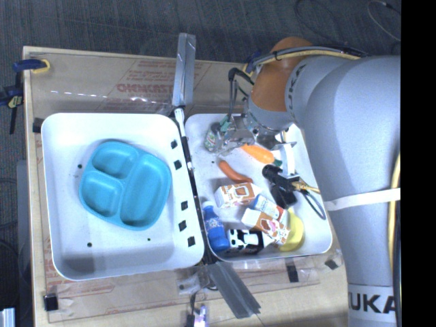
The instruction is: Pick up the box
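While the gripper (235, 129), whose grip I cannot tell, hovers at the right bin's (315, 240) far end, the box (235, 195) lies unlifted nearer.

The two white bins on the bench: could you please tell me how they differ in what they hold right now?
The left bin holds a single blue divided tray, while the right bin is crowded with small items, among them cartons, a blue bottle, a carrot and a banana. The gripper reaches into the right bin's far end; nothing reaches into the left bin. Both are shallow, white and rectangular.
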Controlling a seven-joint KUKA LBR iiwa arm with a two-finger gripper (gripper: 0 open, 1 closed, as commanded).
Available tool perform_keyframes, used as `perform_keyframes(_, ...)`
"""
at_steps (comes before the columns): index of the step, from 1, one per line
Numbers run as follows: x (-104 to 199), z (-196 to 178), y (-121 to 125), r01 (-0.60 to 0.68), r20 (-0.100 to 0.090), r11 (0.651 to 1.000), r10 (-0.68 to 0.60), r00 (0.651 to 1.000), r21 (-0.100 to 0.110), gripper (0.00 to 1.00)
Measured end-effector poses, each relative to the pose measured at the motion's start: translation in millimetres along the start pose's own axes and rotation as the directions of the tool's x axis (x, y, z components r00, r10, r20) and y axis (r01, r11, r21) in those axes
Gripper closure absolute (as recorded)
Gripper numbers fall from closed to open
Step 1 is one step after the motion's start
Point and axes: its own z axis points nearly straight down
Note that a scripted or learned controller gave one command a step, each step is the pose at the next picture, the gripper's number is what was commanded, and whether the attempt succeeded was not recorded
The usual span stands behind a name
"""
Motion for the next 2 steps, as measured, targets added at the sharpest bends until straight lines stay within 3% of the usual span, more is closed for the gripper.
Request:
perform_keyframes(1,71,-90,16,0.052,0.003,0.999,-0.052,0.999,-0.011,1.0)
perform_keyframes(2,54,-158,14,-0.283,0.0,0.959,0.283,0.959,-0.01,1.0)
